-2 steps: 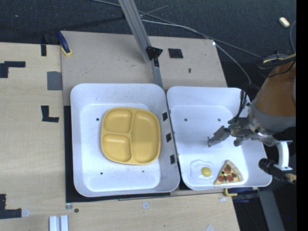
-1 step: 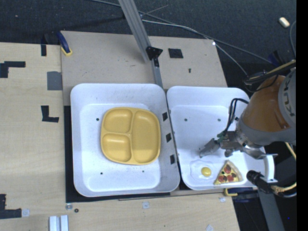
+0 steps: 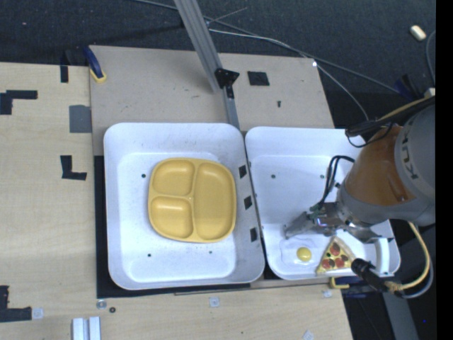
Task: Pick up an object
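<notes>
The right bin [image 3: 283, 154] holds a toy fried egg [image 3: 302, 254], white with a yellow yolk, near its front edge. Just to the egg's right lies a toy pizza slice [image 3: 334, 256] with red toppings. My gripper [image 3: 296, 227] hangs low in this bin, just above and behind the egg, pointing left from the orange-banded wrist. I see nothing held in it. A yellow divided plate [image 3: 192, 200] lies flat in the middle of the left bin [image 3: 127, 190].
The arm's grey and orange body covers the right bin's right side. A metal pole [image 3: 205, 41] slants down to the gap between the bins. Cables run along the arm and across the dark floor behind the bench.
</notes>
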Available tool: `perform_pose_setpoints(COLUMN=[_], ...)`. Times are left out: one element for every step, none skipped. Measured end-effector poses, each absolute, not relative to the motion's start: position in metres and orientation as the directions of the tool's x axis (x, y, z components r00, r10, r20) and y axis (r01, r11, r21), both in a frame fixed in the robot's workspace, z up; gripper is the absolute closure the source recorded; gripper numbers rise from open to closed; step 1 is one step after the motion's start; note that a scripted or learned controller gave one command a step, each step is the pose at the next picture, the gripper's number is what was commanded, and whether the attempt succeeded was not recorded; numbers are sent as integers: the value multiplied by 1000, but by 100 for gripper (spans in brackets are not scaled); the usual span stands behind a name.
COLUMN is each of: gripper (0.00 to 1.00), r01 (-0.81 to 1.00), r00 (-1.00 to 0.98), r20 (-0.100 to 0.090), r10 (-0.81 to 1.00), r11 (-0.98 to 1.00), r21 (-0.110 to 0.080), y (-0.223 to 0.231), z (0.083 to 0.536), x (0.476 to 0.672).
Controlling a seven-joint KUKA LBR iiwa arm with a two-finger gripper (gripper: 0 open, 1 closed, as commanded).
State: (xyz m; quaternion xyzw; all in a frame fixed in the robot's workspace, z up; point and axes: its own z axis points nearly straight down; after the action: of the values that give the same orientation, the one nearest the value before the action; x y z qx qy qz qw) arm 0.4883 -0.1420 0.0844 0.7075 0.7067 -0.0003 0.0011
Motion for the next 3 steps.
perform_pose_setpoints(gripper=[100, 100, 100], r01=[1000, 1000, 1000], r00=[-1, -1, -2], r20=[-1, -1, -1], r10=[1000, 1000, 1000], r11=[1, 1, 2], r21=[4, 3, 4], y=[-142, -145, -147], z=[98, 159, 222], x=[490, 492, 493])
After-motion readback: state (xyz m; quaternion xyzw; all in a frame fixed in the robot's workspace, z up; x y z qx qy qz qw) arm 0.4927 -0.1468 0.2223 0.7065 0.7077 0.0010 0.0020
